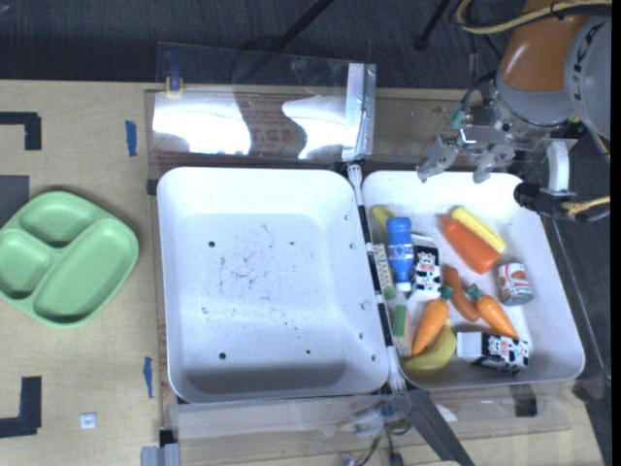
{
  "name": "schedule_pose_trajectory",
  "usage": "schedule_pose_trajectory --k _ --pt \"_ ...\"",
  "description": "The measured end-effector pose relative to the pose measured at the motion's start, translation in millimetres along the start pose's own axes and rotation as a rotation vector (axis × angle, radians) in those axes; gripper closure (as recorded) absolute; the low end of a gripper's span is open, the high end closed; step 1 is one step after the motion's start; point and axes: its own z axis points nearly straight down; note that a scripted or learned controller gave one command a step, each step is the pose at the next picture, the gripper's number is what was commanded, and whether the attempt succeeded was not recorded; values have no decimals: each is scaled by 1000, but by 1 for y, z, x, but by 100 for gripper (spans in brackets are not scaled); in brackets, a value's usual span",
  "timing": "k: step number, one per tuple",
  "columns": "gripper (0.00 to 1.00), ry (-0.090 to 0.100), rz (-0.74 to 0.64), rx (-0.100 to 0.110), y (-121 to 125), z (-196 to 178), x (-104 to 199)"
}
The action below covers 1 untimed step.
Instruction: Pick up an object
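A green divided plate (pixel 64 257) lies left of the bins (pixel 184 289).

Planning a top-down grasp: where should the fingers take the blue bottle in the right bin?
Grip the blue bottle across its mid-body, from above. It lies flat, long axis running up-down in view, so close across its narrow width; the carton crowds its right side.

Both bins (pixel 184 202) appear as smooth white plastic, the left one scuffed with grey marks. The bench (pixel 68 144) looks like matt pale wood. A glossy clear sheet (pixel 262 115), possibly acrylic, reflects light.
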Motion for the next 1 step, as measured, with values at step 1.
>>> schedule_pose_trajectory --k 1 --pt "0 -1 -10 -2 -45 78 -51"
